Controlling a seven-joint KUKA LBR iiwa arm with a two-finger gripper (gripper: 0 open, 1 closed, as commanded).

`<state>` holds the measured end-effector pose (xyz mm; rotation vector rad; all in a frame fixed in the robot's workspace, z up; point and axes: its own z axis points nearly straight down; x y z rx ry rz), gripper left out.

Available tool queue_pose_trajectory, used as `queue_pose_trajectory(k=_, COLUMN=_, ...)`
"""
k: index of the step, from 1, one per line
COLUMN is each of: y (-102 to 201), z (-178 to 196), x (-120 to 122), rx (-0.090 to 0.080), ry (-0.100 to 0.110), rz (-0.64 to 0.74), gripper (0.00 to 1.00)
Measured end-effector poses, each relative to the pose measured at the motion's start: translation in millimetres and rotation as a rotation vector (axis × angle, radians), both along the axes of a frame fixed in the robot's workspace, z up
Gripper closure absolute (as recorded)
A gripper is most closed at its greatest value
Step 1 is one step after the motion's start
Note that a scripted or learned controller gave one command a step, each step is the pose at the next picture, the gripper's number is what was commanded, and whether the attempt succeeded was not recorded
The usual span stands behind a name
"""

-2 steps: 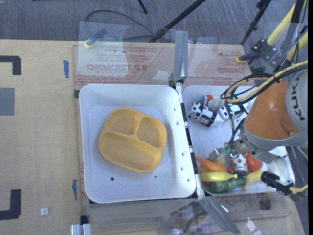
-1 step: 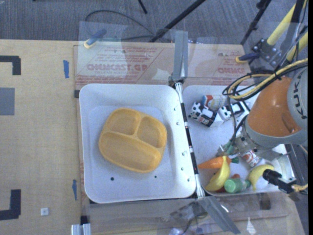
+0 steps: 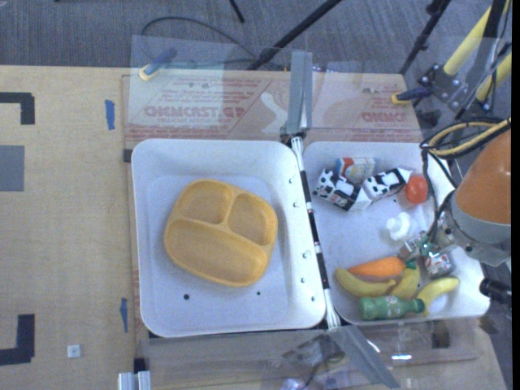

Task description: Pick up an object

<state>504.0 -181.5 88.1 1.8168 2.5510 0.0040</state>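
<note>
The carrot (image 3: 379, 266) lies in the right bin (image 3: 370, 226), touching the bananas (image 3: 382, 284) just below it, with a green bottle (image 3: 390, 305) nearer the front wall; it looks like light, stiff, smooth toy plastic, so I judge a grip across its thick middle safest. The pincer (image 3: 428, 250) hangs just to its right, but whether it is released or clenched I cannot tell. The left bin (image 3: 154, 218) carries a yellow divided plate (image 3: 221, 231).
</note>
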Motion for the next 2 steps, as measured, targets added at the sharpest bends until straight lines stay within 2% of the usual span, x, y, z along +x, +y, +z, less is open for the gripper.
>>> queue_pose_trajectory(k=1, y=-12.0, z=-1.2, x=81.6, rx=0.003, ry=0.009, rz=-0.243, gripper=1.00)
queue_pose_trajectory(k=2, y=55.1, z=114.1, x=110.5, rx=0.002, ry=0.005, rz=0.056, gripper=1.00)
